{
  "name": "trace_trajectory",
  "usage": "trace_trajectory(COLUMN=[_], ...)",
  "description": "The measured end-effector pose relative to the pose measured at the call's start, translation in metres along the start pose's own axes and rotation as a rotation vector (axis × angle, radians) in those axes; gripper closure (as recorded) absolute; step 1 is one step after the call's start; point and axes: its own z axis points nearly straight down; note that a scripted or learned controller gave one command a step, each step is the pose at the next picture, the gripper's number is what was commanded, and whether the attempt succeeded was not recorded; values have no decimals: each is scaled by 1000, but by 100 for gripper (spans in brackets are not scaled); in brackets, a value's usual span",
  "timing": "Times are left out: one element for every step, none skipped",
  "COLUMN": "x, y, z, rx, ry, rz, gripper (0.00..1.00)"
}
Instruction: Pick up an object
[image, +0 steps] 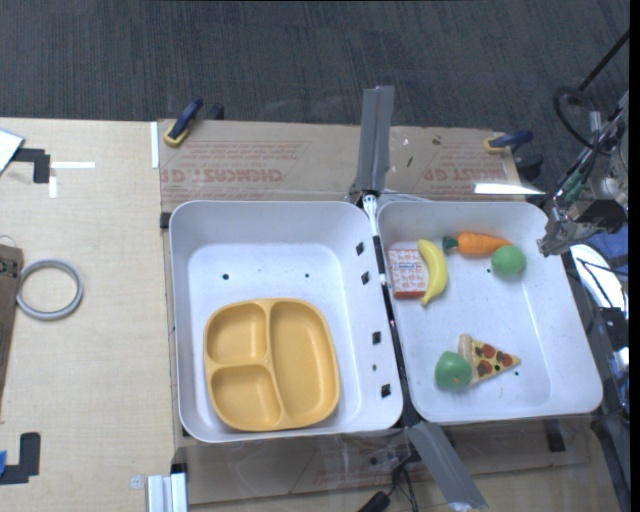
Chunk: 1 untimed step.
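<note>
Two white bins (190, 240), one yellow tray (270, 364), one banana (433, 268), one carrot (481, 242), two green fruits (508, 261), one pizza slice (490, 358), one carton (406, 272)

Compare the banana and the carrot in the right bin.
The banana is yellow, curved and runs up and down the bin; the carrot is orange, straighter and lies crosswise. The banana touches a small red-and-white box; the carrot sits beside a green ball. Both are toy foods in one bin.

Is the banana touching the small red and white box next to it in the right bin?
Touching. In the camera view, the banana lies against the right edge of the red and white box, with no white floor between them.
</note>
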Motion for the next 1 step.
trace_trajectory(x=[3], y=[-14], z=[-152], rx=[-15], ry=[-3], rz=[-158], gripper=[100])
